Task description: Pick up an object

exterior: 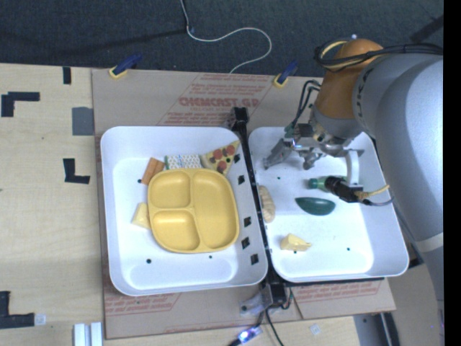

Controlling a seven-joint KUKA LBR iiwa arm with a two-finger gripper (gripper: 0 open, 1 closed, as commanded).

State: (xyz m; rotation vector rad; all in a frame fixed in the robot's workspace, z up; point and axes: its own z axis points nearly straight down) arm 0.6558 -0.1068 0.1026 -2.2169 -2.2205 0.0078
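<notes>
gripper low over, maybe in, rt bin

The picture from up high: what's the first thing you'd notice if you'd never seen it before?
Probably the big yellow divided plate, lying in the left bin with small toy foods tucked around its edges. Next is the grey arm with its orange band, reaching in from the right over the right bin, where a dark green piece lies.
</notes>
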